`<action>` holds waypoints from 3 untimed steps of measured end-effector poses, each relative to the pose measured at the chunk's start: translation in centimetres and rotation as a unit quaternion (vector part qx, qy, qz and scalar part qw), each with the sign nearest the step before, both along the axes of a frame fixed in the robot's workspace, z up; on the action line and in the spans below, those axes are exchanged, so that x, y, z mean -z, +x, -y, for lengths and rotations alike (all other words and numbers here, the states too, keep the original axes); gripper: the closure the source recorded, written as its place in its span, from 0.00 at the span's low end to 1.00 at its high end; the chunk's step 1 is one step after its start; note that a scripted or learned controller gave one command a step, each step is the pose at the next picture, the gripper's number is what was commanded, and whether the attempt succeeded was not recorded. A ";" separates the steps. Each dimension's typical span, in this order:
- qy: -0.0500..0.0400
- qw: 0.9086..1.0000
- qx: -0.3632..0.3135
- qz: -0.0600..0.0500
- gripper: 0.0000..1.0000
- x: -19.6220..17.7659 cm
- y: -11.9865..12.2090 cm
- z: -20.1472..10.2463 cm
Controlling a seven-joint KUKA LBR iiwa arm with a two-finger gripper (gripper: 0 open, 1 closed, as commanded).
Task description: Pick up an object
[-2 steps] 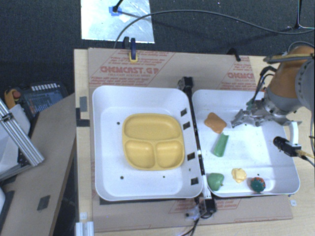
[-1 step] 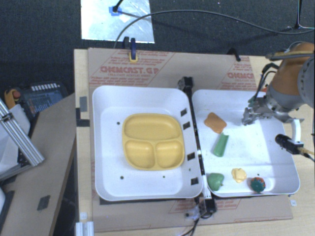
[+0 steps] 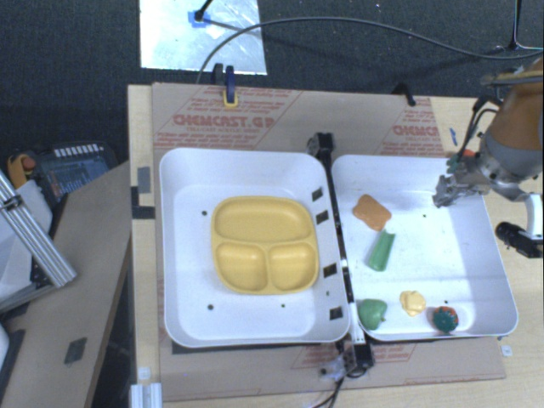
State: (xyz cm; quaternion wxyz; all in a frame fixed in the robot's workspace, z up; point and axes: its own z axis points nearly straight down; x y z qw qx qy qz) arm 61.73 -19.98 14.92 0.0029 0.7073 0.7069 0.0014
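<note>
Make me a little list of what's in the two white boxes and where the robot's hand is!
left bin: holds a yellow tray with three compartments
right bin: holds five small things
orange piece: near the right bin's left wall
green stick: just below the orange piece, tilted
green lump: front left corner of the right bin
yellow lump: near the front edge
red-and-green ball: right of the yellow lump
gripper: over the right bin's upper right part, holding nothing visible
</note>
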 end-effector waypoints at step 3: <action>0.002 1.000 -0.005 -0.002 1.00 -8.4 -0.3 -5.6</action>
